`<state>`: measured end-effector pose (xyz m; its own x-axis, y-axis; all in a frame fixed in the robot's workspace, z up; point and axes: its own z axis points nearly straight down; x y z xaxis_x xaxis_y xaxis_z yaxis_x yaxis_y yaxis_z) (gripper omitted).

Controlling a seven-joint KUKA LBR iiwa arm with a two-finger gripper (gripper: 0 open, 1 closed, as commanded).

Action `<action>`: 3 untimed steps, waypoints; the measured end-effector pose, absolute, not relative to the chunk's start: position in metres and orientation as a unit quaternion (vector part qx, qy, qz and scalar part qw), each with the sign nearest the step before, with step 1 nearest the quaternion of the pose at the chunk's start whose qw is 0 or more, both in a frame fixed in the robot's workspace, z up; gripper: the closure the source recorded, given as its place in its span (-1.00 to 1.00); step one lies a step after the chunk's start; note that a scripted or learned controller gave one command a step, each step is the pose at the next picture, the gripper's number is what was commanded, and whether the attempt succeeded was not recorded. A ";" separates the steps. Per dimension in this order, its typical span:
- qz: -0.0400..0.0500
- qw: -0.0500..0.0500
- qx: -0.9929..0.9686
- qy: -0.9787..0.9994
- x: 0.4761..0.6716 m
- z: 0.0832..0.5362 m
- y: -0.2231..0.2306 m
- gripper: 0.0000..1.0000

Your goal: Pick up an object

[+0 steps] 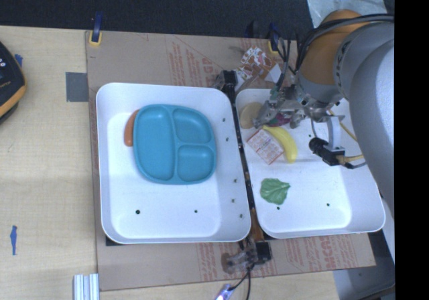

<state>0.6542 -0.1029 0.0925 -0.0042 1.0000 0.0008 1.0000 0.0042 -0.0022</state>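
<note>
Just below gripper (276, 112), banana (284, 142)

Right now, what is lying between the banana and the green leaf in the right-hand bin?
Nothing. In the camera view, the stretch from the banana down to the green leaf is bare white bin floor. The red-patterned packet sits beside the banana, left of that line.

The arm (365, 84) is a thick, rounded tube in smooth light grey, with a broad orange band (328, 41) circling it above the wrist. Below the band the wrist narrows to a darker grey metal head (295, 108) crowded with small brackets and fittings. Thin black cables (295, 47) loop around it, and a small black block (326, 151) hangs from a yellowish wire.
</note>
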 end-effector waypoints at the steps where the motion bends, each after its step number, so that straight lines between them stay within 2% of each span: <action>1: 0.006 0.008 -0.704 -0.710 0.651 0.102 -0.104 1.00; 2: 0.004 0.005 -0.704 -0.710 0.653 0.103 -0.104 -1.00; 3: 0.001 0.001 -0.706 -0.708 0.636 0.092 -0.146 -1.00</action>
